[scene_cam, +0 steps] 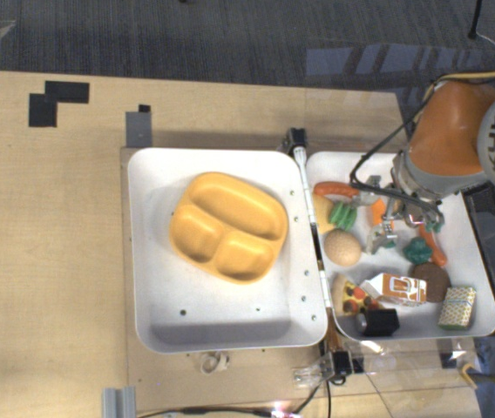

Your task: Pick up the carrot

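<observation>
The gripper (389, 233) is hanging low in the right bin (484, 320), fingers narrow and holding nothing. The carrot (333, 189) is lying upper left of it, near the divider, needing a leftward reach.

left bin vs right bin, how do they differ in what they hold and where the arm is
The left bin holds one big yellow moulded piece; the right bin holds many small things, among them a carrot, a tan ball and a small carton. The arm's tool hangs over the right bin, not the left bin. The left bin looks wider than the right bin. Both are shallow, white, and sit side by side.
</observation>
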Available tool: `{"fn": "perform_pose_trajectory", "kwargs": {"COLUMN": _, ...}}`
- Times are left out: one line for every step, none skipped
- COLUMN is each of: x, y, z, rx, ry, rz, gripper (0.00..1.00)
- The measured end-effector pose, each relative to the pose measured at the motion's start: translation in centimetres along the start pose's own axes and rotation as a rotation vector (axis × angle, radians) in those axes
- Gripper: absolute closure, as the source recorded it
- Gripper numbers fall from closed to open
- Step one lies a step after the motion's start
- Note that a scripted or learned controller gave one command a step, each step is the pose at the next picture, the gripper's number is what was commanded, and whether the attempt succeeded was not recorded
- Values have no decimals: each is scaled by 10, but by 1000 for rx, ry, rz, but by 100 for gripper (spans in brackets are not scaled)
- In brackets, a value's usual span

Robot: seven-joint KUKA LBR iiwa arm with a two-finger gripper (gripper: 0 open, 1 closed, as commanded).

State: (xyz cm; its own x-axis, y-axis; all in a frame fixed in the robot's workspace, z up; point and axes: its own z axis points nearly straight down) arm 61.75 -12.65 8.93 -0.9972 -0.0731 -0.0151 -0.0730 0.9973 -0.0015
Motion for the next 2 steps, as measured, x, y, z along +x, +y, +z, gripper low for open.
{"fn": "perform_pose_trajectory", "kwargs": {"x": -5, "y": 2, "z": -14, "rx": 2, "ry": -12, "rz": -6, "gripper": 100}}
{"fn": "perform_pose_trajectory", "kwargs": {"x": -5, "y": 2, "z": -14, "rx": 1, "ry": -11, "rz": -7, "gripper": 0}}
